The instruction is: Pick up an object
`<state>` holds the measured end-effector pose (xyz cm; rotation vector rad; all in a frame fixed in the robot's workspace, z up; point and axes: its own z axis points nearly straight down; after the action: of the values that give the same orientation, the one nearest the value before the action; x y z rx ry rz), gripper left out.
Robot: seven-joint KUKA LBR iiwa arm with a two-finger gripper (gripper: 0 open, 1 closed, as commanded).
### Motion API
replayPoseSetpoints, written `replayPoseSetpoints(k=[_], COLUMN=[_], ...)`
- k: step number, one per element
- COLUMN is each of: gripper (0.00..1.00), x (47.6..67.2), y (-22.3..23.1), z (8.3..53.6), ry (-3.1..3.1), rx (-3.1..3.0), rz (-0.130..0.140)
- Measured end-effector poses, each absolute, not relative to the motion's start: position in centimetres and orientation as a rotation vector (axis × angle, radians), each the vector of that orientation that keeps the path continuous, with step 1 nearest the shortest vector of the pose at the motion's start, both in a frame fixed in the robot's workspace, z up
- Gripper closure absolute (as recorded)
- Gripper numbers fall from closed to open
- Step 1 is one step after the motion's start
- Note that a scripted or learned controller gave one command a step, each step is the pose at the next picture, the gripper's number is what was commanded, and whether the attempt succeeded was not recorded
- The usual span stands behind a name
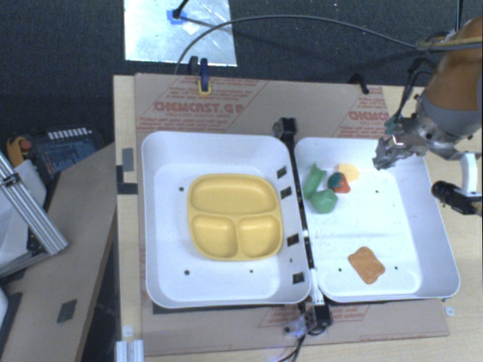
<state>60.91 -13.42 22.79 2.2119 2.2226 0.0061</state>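
The gripper point(386, 157) hangs over the upper right part of the right bin point(423, 225). Its tips are small and dark here, so I cannot tell how far the fingers are open, and I see nothing between them.

The things to choose from lie in this same bin. A green toy vegetable point(318, 191), a small red piece point(340, 184) and a yellow piece point(348, 172) sit close together near the bin's upper left. A brown cracker-shaped piece point(366, 265) lies alone toward the front, well apart from them. The left bin point(162, 202) carries a yellow divided plate point(230, 216).

I judge that the approach is in hand. The lone brown piece looks flat, which makes it difficult. The green one gives more body, but its neighbours touch it, so the descent should centre on its free end.
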Motion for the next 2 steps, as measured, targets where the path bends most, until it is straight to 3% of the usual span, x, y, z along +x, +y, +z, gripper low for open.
replayPoseSetpoints(k=[2], gripper=[1.00], x=[59.6], y=[-2.9], z=[22.7], ry=[2.232], rx=[2.211], rz=[0.005])
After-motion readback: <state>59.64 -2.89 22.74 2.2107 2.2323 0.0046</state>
